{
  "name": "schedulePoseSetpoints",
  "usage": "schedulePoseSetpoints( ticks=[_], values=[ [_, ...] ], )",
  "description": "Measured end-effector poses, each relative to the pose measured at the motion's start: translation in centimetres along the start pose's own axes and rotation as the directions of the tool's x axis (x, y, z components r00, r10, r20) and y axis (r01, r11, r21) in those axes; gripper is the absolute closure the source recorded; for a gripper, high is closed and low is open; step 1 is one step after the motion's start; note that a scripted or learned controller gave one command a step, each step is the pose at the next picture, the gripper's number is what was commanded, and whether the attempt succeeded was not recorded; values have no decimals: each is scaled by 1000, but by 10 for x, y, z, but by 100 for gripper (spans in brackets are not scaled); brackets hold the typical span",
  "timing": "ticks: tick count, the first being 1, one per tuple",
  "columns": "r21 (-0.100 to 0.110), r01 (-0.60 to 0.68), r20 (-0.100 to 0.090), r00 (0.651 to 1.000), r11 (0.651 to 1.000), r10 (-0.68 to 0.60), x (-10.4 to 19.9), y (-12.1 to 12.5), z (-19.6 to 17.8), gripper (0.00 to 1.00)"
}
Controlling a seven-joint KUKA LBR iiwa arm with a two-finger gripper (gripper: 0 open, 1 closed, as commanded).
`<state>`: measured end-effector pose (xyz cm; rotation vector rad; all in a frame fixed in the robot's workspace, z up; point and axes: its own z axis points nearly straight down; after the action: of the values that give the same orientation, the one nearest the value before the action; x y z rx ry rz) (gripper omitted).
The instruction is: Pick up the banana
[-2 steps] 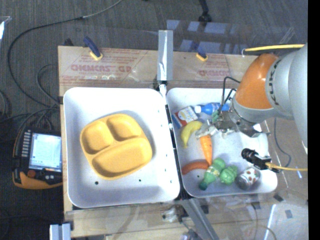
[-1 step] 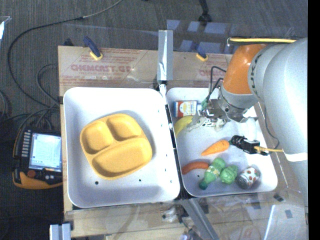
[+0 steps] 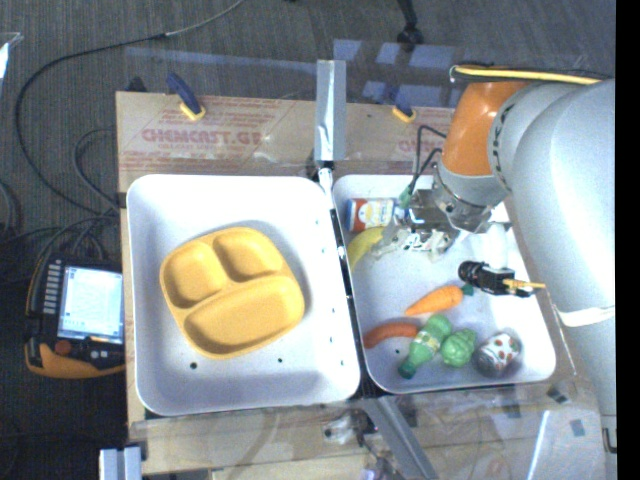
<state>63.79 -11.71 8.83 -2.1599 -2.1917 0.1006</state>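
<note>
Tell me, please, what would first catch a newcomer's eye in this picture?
Probably the big yellow divided tray, alone in the left bin. Next, the grey arm's orange band at upper right, with the claw down in the right bin beside the banana.

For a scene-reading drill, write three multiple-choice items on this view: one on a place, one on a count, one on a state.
1. Where does the banana lie?
A. in the yellow divided tray
B. in the right bin, at its left wall
C. on the floor

2. How many compartments has the yellow divided tray?
A. two
B. three
C. five

3. How does the green bottle rest?
A. lying on its side
B. standing upright
C. held up in the air

Key:
1 B, the banana sits in the right bin below the small can, with the gripper just to its right.
2 B, one wide section and two smaller ones show.
3 A, it lies flat beside the carrot.
</note>
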Motion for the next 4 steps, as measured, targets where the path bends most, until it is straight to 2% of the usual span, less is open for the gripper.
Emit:
schedulePoseSetpoints(
  ticks=[1, 2, 3, 4],
  values=[
    [-60, -316, -14, 949, 947, 316, 8, 6, -1, 0],
    [-69, -314, -17, 949, 947, 314, 10, 8, -12, 100],
    [-63, -315, -14, 949, 947, 315, 10, 6, -11, 0],
    [-63, -314, -12, 949, 947, 314, 10, 6, -19, 100]
  ],
)
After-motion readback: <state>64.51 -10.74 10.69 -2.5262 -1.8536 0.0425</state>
